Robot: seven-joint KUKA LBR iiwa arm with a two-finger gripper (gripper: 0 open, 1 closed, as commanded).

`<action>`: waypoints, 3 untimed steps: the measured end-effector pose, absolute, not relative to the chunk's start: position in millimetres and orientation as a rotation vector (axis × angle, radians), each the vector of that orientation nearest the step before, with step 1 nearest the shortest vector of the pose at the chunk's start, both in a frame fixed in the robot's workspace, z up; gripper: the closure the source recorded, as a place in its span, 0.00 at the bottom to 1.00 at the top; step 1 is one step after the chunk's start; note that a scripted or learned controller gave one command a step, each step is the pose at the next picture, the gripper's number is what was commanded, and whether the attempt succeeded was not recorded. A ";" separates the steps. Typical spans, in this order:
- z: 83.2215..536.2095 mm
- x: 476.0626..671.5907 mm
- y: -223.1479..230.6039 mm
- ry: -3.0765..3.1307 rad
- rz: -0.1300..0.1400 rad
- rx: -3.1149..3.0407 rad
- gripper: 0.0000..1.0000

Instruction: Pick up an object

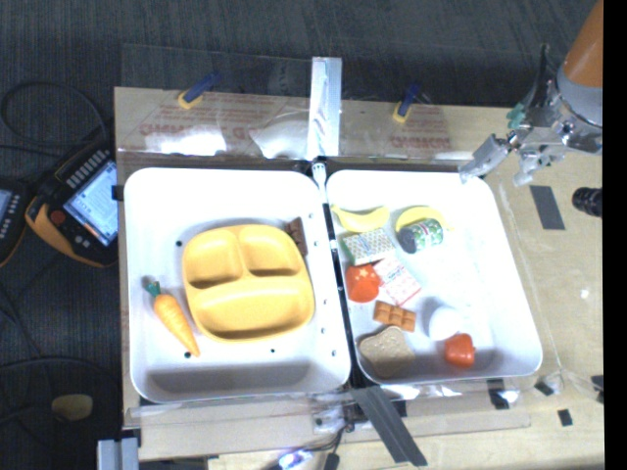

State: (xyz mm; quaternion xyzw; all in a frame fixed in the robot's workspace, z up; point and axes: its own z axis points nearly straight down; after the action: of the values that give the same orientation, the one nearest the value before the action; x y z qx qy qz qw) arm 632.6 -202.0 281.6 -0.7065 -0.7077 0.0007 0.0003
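Note:
My gripper (503, 160) hangs above the far right corner of the right bin (509, 262), open, with nothing between its two fingers. Below it in that bin lie a yellow banana (359, 216), a green and yellow ball (421, 231), a checked packet (367, 247), a red tomato (362, 282), a small red and white box (400, 284), a brown waffle piece (394, 315), a slice of bread (387, 351), a white egg (443, 321) and a red pepper (459, 350).
The left bin (147, 360) holds a yellow divided plate (250, 280), an orange carrot (172, 318) and a small brown piece (296, 233). A clear plastic sheet with two clips (201, 90) lies behind the bins. A handheld pendant (83, 209) sits off the bench at left.

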 end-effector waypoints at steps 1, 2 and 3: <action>119.6 653.3 -157.5 -2.238 0.005 -2.203 0.00; 90.8 620.3 -120.3 -2.188 -0.007 -2.274 0.00; 101.2 621.2 -120.7 -2.189 -0.010 -2.276 1.00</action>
State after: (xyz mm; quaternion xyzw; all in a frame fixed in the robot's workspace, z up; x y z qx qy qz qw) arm 621.2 -120.7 101.2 -0.7207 -0.6932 -0.0032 -0.0080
